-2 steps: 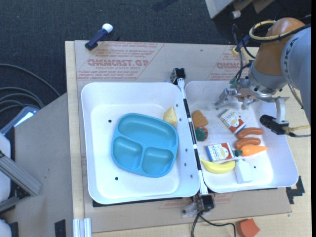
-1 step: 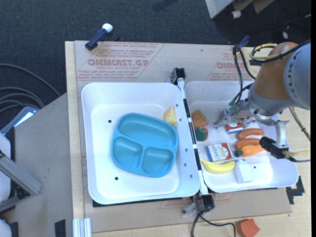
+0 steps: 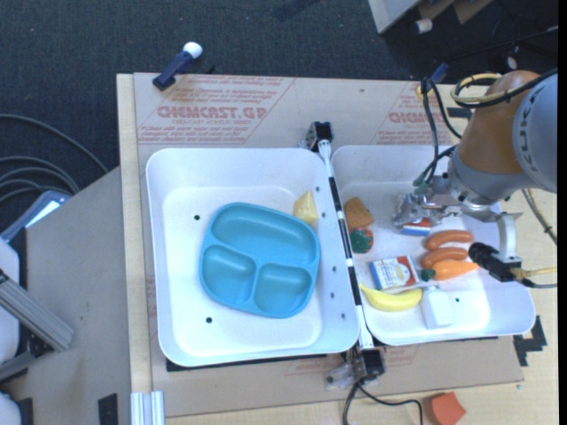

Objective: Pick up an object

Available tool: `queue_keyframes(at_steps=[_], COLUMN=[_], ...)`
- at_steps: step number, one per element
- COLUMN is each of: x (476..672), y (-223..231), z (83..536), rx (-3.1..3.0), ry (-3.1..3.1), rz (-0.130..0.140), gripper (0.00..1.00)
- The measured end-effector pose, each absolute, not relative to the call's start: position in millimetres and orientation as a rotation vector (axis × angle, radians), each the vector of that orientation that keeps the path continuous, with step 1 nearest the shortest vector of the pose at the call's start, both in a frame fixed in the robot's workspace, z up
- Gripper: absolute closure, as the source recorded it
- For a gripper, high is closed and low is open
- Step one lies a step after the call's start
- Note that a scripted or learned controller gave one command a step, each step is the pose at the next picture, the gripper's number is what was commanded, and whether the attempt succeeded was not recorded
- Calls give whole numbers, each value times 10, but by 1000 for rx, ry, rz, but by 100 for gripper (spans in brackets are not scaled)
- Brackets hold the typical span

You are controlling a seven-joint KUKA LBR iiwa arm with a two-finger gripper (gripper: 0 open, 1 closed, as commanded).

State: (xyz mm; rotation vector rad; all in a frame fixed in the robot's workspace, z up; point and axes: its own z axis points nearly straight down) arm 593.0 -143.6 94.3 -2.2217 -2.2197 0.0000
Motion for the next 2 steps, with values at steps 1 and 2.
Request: queue_keyframes(at_steps=[1, 2], x=[5640, 5095], y=[-905, -644], z=[2367, 2679], rx=[-2220, -2218], ry=[-2223, -2220], rz=[-1, 2], gripper=[100, 100])
